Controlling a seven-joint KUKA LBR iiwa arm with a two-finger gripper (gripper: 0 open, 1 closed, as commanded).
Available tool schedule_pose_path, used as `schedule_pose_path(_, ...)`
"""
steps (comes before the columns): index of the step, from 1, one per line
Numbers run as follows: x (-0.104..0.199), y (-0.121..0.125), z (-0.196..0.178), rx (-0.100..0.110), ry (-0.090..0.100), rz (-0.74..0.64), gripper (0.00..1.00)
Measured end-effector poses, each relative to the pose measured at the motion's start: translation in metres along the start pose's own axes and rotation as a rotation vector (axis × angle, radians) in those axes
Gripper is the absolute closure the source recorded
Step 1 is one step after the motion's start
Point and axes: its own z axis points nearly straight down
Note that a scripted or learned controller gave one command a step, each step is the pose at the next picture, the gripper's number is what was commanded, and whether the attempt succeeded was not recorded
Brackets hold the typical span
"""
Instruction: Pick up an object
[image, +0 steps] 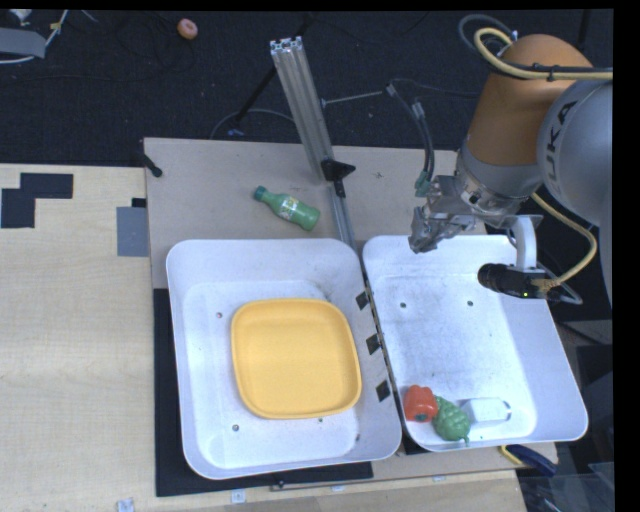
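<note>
The hand (428, 238) hangs over the far edge of the right bin (470, 330), near that bin's far-left corner, and nothing shows between its fingers. How wide it stands cannot be told from this slant; the tips blur into one dark cluster.

The things worth going for lie together at the near edge of the right bin: a red object (420, 403) at the near-left corner, a green object (452, 422) touching it on its right, and a white object (487, 409) just beside that, hard to make out against the bin floor. All three are well apart from the hand, across the whole depth of the bin.

To do this step well, the arm should travel toward the near edge, centre over one piece and not the seam between two, and come down clear of the bin wall. The red one sits close to the corner, so a finger may catch the rim there.

The left bin (200, 290) holds a yellow plate (295, 357), flat and poor to pinch. A green bottle (288, 208) lies on the tabletop (200, 190) beyond the left bin's far edge
</note>
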Motion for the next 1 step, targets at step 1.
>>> schedule_pose_path(1, 0.0445, -0.0018, 0.0030, 0.001, -0.001, 0.001, 1.00)
